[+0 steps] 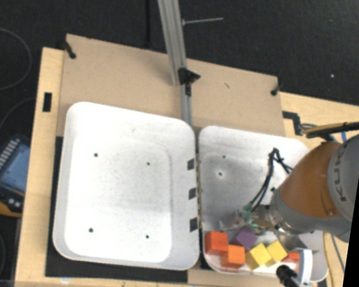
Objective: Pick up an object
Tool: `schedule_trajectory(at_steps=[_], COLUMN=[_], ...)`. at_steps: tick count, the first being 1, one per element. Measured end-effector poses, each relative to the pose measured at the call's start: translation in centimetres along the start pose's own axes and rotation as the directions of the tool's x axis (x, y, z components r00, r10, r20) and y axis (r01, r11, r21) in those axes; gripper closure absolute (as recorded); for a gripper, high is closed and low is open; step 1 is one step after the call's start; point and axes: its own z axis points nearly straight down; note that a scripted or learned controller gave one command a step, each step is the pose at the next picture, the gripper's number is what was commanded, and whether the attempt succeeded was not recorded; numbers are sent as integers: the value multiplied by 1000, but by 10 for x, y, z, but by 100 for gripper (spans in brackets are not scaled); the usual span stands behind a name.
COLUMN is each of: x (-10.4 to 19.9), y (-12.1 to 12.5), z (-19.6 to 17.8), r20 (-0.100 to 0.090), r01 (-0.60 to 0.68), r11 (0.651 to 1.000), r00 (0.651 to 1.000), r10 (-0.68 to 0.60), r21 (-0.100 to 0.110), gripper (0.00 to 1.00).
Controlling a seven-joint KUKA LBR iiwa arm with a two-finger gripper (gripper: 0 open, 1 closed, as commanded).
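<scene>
Several small blocks are clustered at the front of the right bin (231, 158): a red-orange block (216, 241), an orange block (235, 256), a purple block (244, 237), two yellow blocks (259, 256) and a small red piece (292, 257). My gripper (248, 221) hangs low over this cluster, just above the purple block. The grey wrist and orange band (311, 184) hide much of the bin's right side. No block can be seen held.
The left bin (88, 125) is plain white with a few dark dots. A metal strut (174, 30) slants in from the top towards the gap between the bins. Cables run along the arm and off the bench's right edge.
</scene>
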Motion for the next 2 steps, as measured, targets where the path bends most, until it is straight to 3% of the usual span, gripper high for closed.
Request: schedule_trajectory(at_steps=[1,2], x=[28,1], y=[-1,-3], z=[-81,-84], r20=[-7,-5], r01=[15,8], r11=[1000,1000], r00=[1000,1000], r10=[-15,-8], r21=[6,14], gripper=[0,0])
